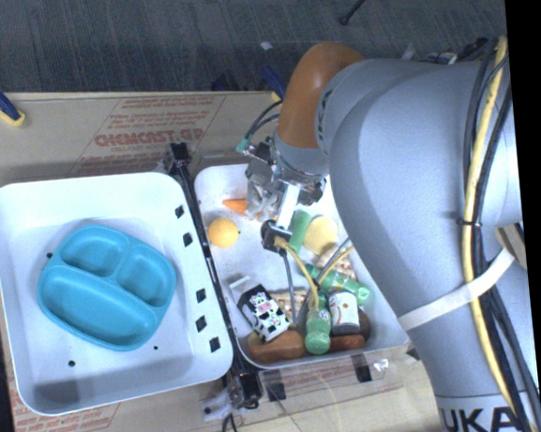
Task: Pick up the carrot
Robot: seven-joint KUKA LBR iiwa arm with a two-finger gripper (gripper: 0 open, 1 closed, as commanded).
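While the gripper hangs just beside the carrot, I cannot tell its claw's state

- Blue divided plate lying in the left bin.
- Yellow ball near the right bin left wall.
- Cow-patterned toy, green bottle, brown bottle crowded along the near edge.
- Cardboard sheet beneath both bins.

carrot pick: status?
Done: the gripper is down in the right bin, right beside the carrot. In hand: nothing seen; the carrot lies on the bin floor, partly hidden by the wrist. Left: grasp and lift.
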